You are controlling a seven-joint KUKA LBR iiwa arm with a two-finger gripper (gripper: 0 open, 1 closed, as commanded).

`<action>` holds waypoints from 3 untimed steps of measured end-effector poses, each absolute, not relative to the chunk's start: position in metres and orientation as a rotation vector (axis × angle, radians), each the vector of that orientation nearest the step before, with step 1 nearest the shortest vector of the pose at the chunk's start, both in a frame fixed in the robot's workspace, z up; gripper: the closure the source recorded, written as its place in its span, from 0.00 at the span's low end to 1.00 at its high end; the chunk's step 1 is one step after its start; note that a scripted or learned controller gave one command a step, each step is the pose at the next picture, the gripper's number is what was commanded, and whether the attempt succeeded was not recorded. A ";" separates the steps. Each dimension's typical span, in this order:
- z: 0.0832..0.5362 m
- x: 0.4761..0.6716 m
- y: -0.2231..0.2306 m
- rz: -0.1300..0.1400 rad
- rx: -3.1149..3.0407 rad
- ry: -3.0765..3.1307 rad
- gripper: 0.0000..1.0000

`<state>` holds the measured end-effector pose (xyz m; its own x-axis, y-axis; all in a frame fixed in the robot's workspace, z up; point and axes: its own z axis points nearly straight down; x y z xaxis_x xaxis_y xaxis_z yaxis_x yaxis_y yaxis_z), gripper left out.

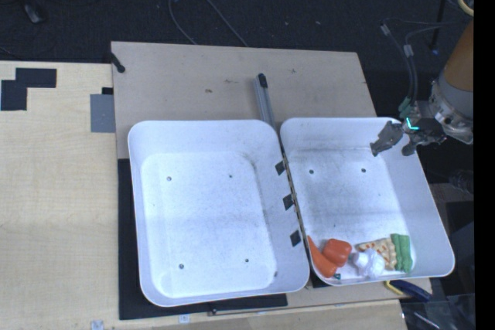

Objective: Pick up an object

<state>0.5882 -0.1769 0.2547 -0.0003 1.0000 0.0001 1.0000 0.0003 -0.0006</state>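
Several small objects lie bunched along the near edge of the right bin (363,189): an orange-red piece (331,253), a whitish lump (363,263), a tan waffle-like piece (377,249) and a green piece (401,252). My gripper (395,141) hangs over the bin's far right corner, well away from those objects. Its two dark fingers are spread apart with nothing between them. The arm comes in from the right, with the orange band at the frame's edge.
The left bin (205,205) sits beside the right one, joined by dark clips (287,201). A grey rod (264,98) lies on the board behind the bins. Cables trail on the dark floor at the back.
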 end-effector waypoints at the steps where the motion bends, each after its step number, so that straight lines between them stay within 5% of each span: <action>1: 0.255 0.588 -0.177 0.001 -2.221 -2.221 0.00; 3: 0.144 0.589 -0.180 0.004 -2.218 -2.219 0.00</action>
<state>0.5890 -0.1799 0.1441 -0.0002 1.0000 0.0008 1.0000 0.0002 -0.0047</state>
